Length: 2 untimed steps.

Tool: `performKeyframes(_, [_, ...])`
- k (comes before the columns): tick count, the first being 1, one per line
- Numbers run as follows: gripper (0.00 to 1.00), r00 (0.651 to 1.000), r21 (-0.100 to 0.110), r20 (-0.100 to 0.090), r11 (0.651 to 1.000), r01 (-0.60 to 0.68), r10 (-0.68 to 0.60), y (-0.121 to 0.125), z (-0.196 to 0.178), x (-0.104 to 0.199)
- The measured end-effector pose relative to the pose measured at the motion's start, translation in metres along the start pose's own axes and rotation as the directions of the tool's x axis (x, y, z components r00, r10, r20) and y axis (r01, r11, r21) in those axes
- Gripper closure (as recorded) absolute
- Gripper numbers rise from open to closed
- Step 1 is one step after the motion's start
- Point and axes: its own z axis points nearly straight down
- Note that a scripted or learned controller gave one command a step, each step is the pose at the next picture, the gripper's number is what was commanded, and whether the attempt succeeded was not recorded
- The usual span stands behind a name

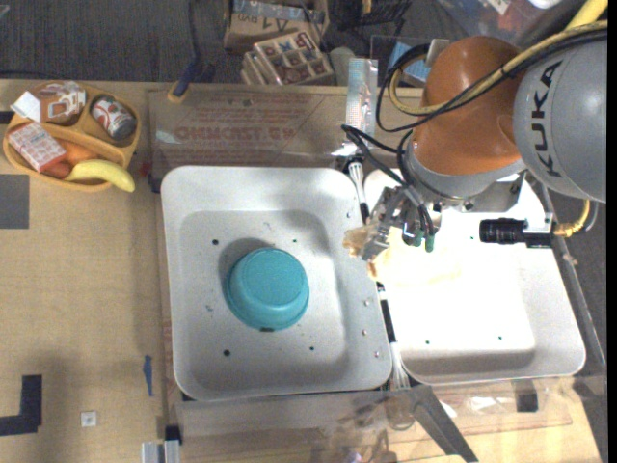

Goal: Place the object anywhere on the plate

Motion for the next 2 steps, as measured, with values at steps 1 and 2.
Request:
performKeyframes(1, [1.00, 0.939, -0.002, 0.006, 0.939, 0.344, -0.344, 0.050, -0.006, 0.019])
performKeyframes(2, [1.00, 0.938, -0.002, 0.007, 0.938, 0.347, -0.347, 0.102, -0.012, 0.021])
